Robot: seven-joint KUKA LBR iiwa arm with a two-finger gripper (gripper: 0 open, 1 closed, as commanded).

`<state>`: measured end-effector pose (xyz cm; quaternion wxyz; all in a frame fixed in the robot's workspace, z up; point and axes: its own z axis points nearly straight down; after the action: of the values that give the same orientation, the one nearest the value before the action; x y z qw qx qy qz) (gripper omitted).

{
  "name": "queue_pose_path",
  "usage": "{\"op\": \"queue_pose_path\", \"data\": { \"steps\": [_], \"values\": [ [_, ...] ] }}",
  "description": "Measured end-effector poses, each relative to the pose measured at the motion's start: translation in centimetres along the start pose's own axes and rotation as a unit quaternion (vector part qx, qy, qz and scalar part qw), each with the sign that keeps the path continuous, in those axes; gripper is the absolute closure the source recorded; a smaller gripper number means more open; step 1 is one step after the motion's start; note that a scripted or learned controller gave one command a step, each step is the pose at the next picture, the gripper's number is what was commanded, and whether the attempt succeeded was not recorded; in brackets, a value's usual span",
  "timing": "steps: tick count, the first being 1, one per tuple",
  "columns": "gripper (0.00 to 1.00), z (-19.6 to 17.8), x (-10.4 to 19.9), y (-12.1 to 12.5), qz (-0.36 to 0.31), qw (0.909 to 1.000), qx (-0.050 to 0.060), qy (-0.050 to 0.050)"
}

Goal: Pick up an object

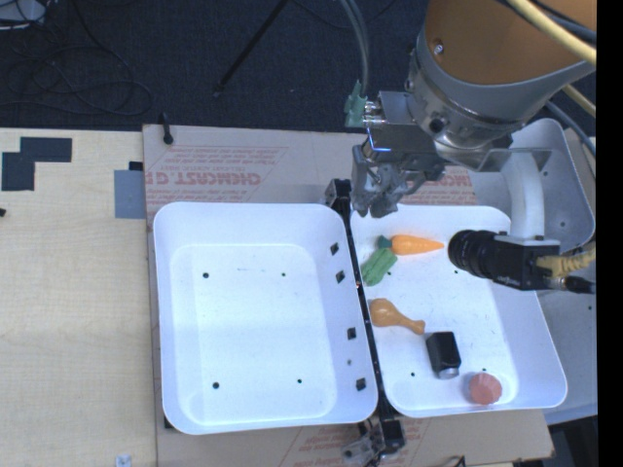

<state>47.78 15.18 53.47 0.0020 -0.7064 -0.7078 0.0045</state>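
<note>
Five objects [419, 244] in right bin [526, 397]

Carrot [417, 245] lies in right bin [531, 358].

Looks like a robotics lab to me. The two white bins [255, 224] sit on a cardboard sheet [234, 168] on a plywood bench [68, 309], loose cables [88, 76] trail over dark carpet behind the bins, and a big industrial arm [496, 56] hangs over them.
</note>
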Motion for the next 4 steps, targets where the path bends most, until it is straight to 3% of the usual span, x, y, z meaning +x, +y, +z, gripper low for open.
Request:
{"op": "queue_pose_path", "data": {
  "steps": [1, 2, 3, 4],
  "values": [
    [1.0, 0.1, 4.1, 0.0, -0.001, 1.0, 0.0, 0.0],
    [1.0, -0.7, 4.1, 0.2, -0.002, 1.0, 0.004, -0.002],
    [1.0, 0.1, 5.6, 4.9, 0.001, 1.0, 0.0, -0.001],
    [1.0, 0.1, 8.6, 7.3, 0.0, 1.0, 0.0, -0.001]
  ]
}}
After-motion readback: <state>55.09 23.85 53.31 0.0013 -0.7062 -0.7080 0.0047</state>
